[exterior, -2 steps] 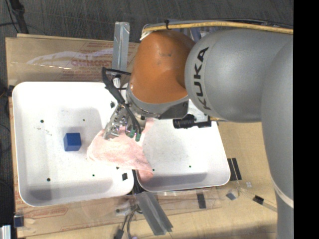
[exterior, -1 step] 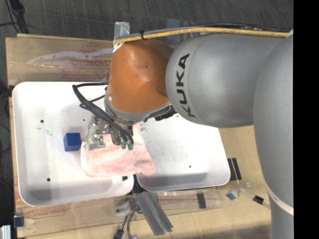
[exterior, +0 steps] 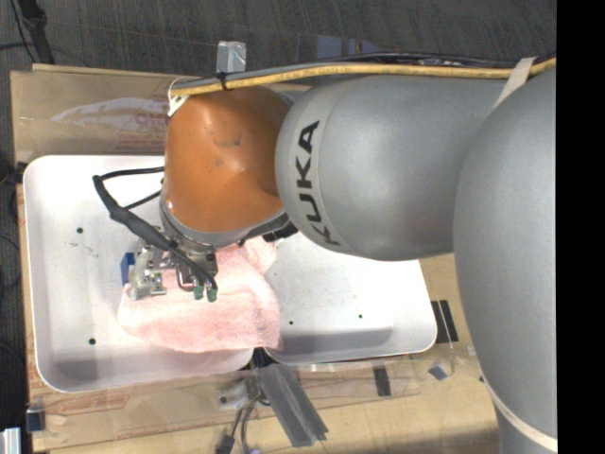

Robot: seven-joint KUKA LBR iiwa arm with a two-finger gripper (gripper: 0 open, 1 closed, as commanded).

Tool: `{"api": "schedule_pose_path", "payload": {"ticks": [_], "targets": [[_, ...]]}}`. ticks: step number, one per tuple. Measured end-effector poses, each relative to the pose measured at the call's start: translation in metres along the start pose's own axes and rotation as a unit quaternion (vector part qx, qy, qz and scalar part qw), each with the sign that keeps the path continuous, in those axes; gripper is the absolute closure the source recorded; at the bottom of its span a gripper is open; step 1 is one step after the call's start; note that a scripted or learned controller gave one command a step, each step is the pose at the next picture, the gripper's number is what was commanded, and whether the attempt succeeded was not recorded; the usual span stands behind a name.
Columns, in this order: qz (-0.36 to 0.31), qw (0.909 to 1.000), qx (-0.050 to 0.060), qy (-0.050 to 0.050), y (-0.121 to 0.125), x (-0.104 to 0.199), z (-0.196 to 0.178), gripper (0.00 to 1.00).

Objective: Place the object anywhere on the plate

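The left bin [exterior: 57, 253] holds a crumpled pink cloth [exterior: 222, 322], which lies on the bin's floor toward its near right corner, its right edge reaching the lip where the two bins meet. The gripper [exterior: 201, 289] hangs directly over the cloth's upper left part, close to or touching the fabric; I cannot tell which, nor whether the gripper is open or closed. The right bin [exterior: 378, 301] shows a bare stretch of white floor below the arm [exterior: 397, 168], which covers the rest of it. Black letters along the grey arm read "KUKA", just right of the orange band [exterior: 222, 164]. Brown cardboard [exterior: 104, 112] under the bins carries faint reddish print, too pale to read
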State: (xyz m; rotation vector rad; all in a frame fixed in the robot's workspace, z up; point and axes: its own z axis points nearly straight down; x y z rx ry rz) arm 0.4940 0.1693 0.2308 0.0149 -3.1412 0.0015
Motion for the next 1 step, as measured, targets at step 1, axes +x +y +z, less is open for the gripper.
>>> {"api": "schedule_pose_path", "payload": {"ticks": [1], "targets": [[0.000, 1.0000, 0.000, 0.000, -0.0002, -0.0001, 0.0000, 0.00]]}}
